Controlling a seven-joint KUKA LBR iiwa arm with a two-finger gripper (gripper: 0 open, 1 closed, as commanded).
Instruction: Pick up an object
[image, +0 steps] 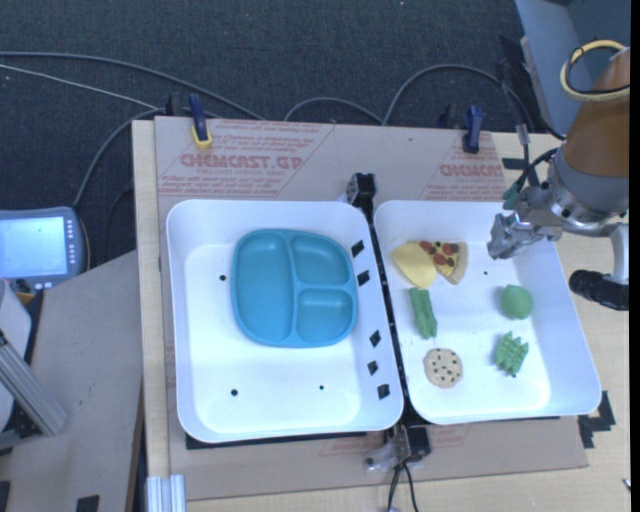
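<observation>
The right bin (560, 395) holds a pizza slice (432, 260), a green pickle-like piece (423, 312), a chocolate-chip cookie (442, 367), a round green ball (516, 301) and a spiky green toy (510, 352). My gripper (503, 243) hangs over the bin's upper right part, above the green ball and to the right of the pizza slice. Nothing shows between its fingers.
A blue divided plate (294, 287) lies in the left bin (200, 400). Two blue clamps (199, 121) hold the board at the back. A small screen (36, 245) stands off the bench to the left. Cables run across the dark floor behind.
</observation>
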